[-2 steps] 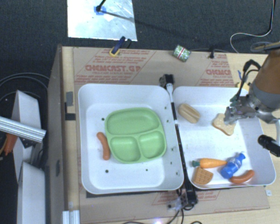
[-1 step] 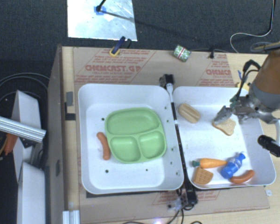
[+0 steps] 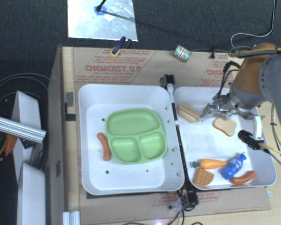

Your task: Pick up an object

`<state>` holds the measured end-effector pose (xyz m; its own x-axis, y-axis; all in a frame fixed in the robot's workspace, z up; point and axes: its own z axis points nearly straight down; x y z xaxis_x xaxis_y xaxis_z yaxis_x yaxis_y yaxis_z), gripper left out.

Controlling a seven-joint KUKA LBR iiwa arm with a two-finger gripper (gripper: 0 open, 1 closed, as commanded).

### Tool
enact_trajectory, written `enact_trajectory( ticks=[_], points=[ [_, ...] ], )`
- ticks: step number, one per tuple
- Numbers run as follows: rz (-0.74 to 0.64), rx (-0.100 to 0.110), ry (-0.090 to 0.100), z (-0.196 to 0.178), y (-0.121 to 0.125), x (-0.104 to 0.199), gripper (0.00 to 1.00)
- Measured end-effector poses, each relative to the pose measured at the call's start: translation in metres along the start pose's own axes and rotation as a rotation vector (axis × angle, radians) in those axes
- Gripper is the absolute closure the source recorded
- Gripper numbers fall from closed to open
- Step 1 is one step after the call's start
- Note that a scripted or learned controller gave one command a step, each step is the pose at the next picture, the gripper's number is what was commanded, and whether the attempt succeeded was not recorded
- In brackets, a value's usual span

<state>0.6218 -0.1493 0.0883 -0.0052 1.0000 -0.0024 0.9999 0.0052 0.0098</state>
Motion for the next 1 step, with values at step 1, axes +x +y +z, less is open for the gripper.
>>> enact_trajectory(
  ticks=[1],
  points=[
    [0.0, 0.003, 0.0, -0.0731, 0.0488, -0.0264, 0.0]
  ],
)
